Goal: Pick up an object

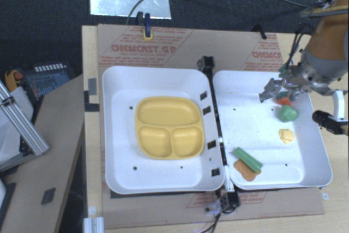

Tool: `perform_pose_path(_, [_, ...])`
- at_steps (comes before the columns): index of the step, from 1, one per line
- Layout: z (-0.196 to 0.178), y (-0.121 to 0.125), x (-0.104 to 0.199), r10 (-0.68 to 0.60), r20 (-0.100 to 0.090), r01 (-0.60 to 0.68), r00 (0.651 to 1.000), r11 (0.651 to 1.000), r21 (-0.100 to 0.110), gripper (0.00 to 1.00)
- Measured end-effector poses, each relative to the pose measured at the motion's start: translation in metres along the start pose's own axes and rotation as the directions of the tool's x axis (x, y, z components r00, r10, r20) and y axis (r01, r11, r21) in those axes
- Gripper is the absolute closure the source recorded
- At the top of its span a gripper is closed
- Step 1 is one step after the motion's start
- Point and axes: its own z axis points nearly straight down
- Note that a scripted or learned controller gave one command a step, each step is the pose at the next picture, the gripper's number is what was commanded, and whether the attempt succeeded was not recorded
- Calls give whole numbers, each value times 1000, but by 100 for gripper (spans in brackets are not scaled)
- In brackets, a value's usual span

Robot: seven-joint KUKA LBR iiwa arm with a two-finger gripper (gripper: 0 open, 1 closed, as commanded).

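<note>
The right bin (311, 172) holds a green round object (288, 113), a small yellow piece (286, 135), a green bar (248, 159) lying across an orange-brown piece (245, 171), and a red-orange object (282, 100). My gripper (281, 90) hangs over the bin's upper right part, directly above the red-orange object, which it partly hides. The green round object lies just below it.
The left bin (117, 117) holds a yellow three-compartment tray (168, 127). A black divider strip (214, 117) runs between the bins. A black clamp part (330, 120) juts in at the right edge. Cables cross above the bins.
</note>
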Motion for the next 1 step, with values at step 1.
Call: perform_pose_path(1, [-8, 3, 1, -3, 2, 3, 1000, 1000, -13, 0])
